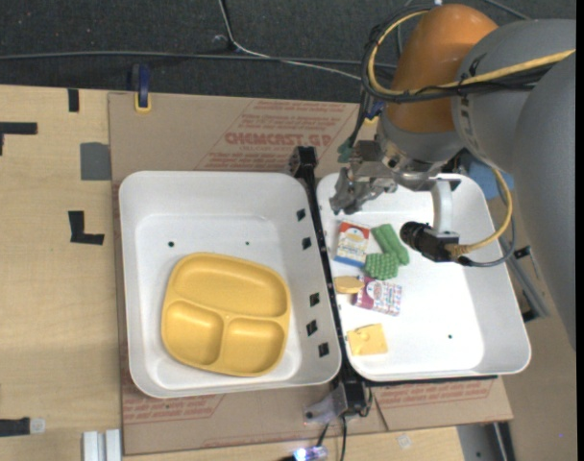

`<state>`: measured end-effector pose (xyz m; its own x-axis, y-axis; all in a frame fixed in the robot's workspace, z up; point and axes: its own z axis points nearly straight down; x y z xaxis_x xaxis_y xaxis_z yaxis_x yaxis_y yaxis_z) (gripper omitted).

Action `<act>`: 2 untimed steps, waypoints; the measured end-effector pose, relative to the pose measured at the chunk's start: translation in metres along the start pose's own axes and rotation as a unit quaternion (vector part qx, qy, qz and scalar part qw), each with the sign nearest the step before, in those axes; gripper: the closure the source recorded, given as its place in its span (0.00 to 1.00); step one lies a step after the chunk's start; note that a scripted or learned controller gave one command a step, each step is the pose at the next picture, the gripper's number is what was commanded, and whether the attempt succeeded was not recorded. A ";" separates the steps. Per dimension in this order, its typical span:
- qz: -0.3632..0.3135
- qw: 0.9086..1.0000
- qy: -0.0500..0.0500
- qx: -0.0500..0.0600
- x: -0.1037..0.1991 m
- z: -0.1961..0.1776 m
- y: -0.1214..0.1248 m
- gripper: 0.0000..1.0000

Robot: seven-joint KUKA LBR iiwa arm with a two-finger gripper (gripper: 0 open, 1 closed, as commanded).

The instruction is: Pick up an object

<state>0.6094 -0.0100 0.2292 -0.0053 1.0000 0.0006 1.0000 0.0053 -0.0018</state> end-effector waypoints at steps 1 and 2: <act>0.000 1.000 0.000 0.000 0.051 0.009 0.001 1.00; 0.000 1.000 0.000 0.000 0.098 0.005 -0.016 1.00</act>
